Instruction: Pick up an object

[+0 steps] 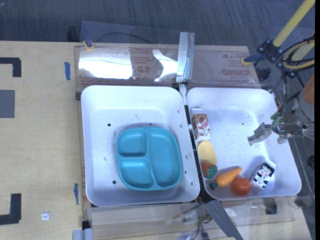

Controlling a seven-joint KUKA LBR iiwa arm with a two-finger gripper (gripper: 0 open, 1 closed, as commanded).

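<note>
The right bin [235, 100] holds several small items along its left and front sides. A brown and white carton [200, 125] lies by the left wall, with a yellow piece [206, 152] just below it. Nearer the front are a red and green piece [209, 171], an orange carrot [228, 176], a red tomato [241, 186] and a black and white patterned carton [263, 174]. My gripper [272, 131] hangs over the right side of this bin, up and to the right of the patterned carton and apart from every item.
The left bin [100, 104] carries a blue divided plate [148, 157]. A clear plastic sheet and a grey bar [185, 56] sit behind the bins. Cables and a yellow pole [295, 19] stand at the far right. The upper middle of the right bin is bare.
</note>
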